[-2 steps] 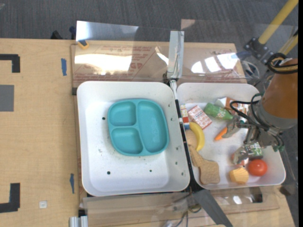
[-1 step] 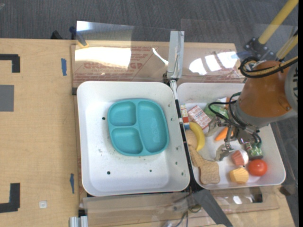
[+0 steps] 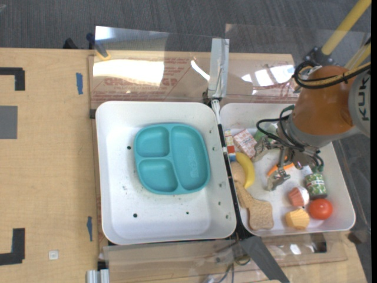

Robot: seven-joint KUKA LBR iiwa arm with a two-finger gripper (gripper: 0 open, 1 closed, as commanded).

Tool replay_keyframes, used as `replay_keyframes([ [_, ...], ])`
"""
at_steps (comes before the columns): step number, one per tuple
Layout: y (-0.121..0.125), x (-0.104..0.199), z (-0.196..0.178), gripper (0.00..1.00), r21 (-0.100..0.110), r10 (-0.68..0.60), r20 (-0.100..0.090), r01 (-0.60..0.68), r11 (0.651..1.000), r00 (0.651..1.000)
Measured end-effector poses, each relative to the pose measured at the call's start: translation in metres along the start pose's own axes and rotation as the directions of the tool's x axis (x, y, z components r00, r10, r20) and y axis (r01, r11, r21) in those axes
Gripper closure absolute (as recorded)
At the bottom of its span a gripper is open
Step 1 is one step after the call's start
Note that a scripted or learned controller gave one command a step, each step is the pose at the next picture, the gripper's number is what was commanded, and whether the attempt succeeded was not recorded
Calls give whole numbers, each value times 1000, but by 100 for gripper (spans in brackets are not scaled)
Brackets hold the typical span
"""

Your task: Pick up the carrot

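Grey-and-orange arm's gripper (image 3: 281, 173) low in the right white bin (image 3: 344, 184).
Its fingers are clamped on the small orange carrot (image 3: 279, 170), just right of the yellow banana (image 3: 247, 168).

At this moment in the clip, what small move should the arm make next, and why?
Probably a short descent straight down. The gripper hangs over the right bin, with the small orange carrot right at its tips, clear of the banana. No grasp is visible yet, so lowering around the carrot before closing seems the sensible step.
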State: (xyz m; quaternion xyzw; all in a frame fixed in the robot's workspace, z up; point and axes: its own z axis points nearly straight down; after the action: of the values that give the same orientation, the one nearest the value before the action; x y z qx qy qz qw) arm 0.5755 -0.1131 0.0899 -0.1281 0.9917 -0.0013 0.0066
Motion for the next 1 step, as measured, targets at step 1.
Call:
replay_keyframes([
  [1, -72, 29, 1, 0, 3, -235, 1, 235, 972, 972],
])
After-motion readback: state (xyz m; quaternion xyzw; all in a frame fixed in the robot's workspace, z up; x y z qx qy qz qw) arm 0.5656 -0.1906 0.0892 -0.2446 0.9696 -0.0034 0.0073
